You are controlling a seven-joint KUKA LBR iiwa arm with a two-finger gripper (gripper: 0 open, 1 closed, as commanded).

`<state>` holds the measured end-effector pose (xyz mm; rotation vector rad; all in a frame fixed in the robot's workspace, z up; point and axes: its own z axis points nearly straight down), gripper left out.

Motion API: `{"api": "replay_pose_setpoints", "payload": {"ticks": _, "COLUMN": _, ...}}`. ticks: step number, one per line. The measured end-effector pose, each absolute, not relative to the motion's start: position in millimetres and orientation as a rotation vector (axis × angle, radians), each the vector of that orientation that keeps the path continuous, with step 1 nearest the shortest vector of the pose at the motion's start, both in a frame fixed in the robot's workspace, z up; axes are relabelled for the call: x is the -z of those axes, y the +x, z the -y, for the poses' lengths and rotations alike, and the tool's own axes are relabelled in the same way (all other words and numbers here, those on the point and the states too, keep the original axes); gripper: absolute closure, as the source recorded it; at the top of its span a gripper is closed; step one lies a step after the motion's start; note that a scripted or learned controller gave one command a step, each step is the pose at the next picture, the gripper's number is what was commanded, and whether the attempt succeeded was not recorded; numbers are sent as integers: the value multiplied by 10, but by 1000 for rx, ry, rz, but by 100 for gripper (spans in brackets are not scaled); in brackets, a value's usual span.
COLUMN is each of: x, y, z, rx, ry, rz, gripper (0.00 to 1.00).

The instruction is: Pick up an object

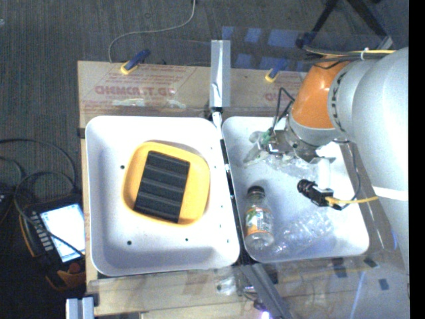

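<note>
pick not done yet, nothing lifted.
grey arm with orange band [312,105] low over right white bin [358,241]; gripper [275,141] grip state unreadable. clear plastic bottle with dark cap [257,219] lying on bin floor nearby, crumpled clear plastic [305,230] beside it.

Red block lettering runs across the brown cardboard sheet [143,88] that lies behind the two white bins, printed so that it appears upside down from this camera; the characters are too blurred to make out as words. More red print of the same kind sits on the cardboard to the right of the upright metal post [220,75], partly covered by the arm, and it cannot be read either. The clear bottle [257,219] in the right bin carries an orange and green label whose writing is too small to tell.
</note>
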<state>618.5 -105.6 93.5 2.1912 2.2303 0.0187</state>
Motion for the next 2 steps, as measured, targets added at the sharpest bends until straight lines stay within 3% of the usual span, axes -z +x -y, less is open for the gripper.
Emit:
{"api": "replay_pose_setpoints", "payload": {"ticks": 1, "x": -1531, "y": 5895, "z": 1811, "rx": 4, "ry": 2275, "rz": -2165, "gripper": 0}}
{"api": "replay_pose_setpoints", "payload": {"ticks": 2, "x": -987, "y": 6106, "z": 2064, "rx": -10, "ry": 2233, "rz": -2198, "gripper": 0}}
